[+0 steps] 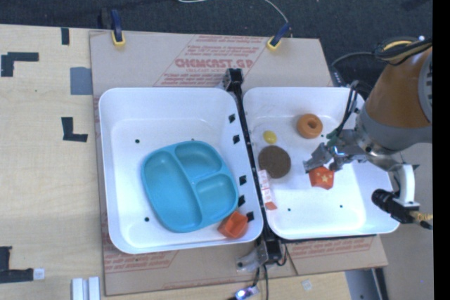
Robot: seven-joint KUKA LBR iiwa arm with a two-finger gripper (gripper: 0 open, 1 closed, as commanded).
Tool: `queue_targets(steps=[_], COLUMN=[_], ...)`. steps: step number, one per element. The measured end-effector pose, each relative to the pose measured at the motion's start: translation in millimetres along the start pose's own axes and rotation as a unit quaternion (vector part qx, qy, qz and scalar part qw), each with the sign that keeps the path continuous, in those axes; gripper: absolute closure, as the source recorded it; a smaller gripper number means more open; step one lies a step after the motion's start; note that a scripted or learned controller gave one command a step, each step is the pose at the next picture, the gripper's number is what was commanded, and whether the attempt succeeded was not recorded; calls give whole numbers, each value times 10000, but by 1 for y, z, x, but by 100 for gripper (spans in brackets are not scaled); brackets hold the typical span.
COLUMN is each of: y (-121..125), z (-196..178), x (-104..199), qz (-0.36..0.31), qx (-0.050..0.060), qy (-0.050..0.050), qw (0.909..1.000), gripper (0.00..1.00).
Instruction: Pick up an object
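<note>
While the tool [322,159] is hovering just above the red object [322,178] in the right bin [351,221] (its grip I cannot tell), it is risking nudging the piece aside.

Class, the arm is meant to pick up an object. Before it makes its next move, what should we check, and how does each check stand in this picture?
1. Gripper is over the right bin: ok.
2. A target lies close by: ok, the red object sits just below the gripper.
3. Something is already between the fingers: cannot tell, the view is too small and blurred there.
4. Neighbours leave room around the red object: ok, the brown disc, the ring-shaped piece and the small yellow piece lie apart from it.
5. Left bin's things are out of the way: ok, the blue tray and orange object lie beyond the divider.
</note>
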State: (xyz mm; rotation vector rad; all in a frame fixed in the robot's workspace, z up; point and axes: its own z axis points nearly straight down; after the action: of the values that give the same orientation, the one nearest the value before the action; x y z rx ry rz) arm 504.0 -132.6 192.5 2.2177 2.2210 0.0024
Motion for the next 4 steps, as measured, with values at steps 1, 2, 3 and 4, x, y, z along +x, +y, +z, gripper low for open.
queue_targets(steps=[1, 2, 3, 4], y=[0, 13, 29, 42], z=[-42, -50, -55, -38], x=[3, 55, 107, 159], qz=[-2, -21, -27, -25], qx=[0, 19, 20, 32], qy=[-1, 15, 15, 10], qw=[10000, 10000, 10000, 10000], gripper=[100, 100, 100, 100])
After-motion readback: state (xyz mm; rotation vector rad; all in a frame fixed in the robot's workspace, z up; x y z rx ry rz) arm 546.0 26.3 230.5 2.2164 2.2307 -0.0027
